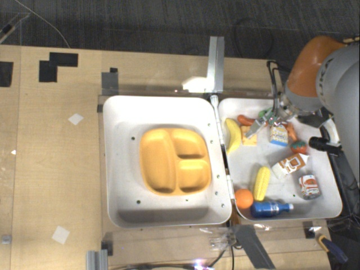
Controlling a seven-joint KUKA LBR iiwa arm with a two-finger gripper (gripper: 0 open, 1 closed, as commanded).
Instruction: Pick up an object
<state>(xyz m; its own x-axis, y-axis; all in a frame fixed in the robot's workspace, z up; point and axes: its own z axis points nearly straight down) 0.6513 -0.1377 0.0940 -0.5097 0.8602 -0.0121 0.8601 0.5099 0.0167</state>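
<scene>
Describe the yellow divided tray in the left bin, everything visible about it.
The yellow tray looks like smooth moulded plastic, roughly square with rounded corners. It has three compartments: one long one on its left side and two smaller ones stacked on the right. It lies flat, open side up, near the middle of the left bin, resting on the white floor. Nothing sits in it or touches it.

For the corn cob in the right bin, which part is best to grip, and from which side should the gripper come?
Grip the corn cob across its middle, coming straight down from above. It lies flat and points roughly up-down in the camera view, so the fingers would probably close best across its narrow width, left to right. Bare bin floor lies on both long sides; the orange crowds only its lower end.
</scene>
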